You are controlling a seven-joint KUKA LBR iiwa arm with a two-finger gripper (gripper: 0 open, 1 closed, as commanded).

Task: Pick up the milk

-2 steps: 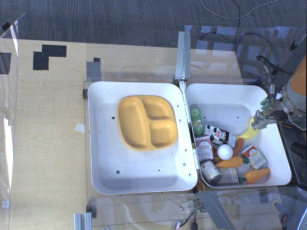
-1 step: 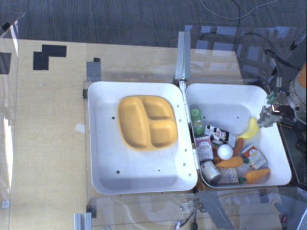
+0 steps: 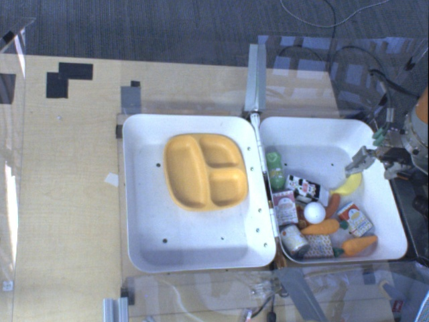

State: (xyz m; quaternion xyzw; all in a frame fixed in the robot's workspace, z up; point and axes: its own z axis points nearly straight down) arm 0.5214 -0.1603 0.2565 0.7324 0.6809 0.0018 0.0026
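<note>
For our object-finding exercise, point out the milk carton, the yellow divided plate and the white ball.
milk carton (image 3: 303, 187), camera view, on its black-and-white printed side.
yellow divided plate (image 3: 203, 171), camera view, on its middle ridge.
white ball (image 3: 314, 212), camera view, on its top.

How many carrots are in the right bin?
2, possibly more hidden. One carrot lies beside the white ball; the other carrot sits near the right bin's front right corner.
</note>
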